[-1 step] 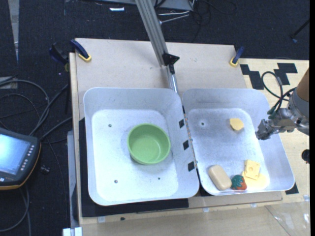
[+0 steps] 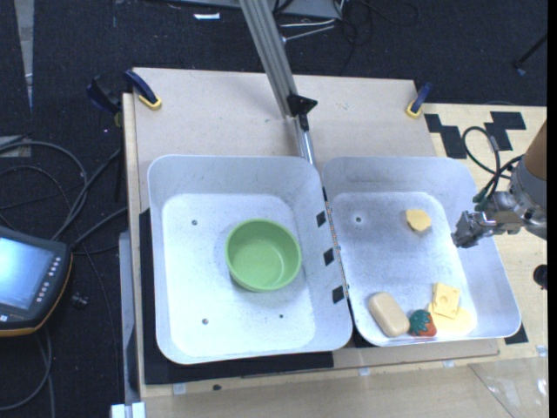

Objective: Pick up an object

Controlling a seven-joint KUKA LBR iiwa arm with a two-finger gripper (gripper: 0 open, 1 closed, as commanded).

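**Gripper parked at the right bin's edge**

The gripper [image 2: 466, 232] sits over the right bin's [image 2: 487, 273] right wall; can't tell its state. Objects lie apart from it: yellow chunk [image 2: 419, 221], cheese wedge [image 2: 446, 301], beige bar [image 2: 388, 313], red-green piece [image 2: 422, 322]. The green bowl [image 2: 264, 255] sits in the left bin [image 2: 178, 233].

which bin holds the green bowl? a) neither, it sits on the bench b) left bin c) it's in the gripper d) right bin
b: the green bowl sits alone in the left bin, while the right bin holds the small yellow, tan and red-green pieces, and the gripper is at that bin's right rim.
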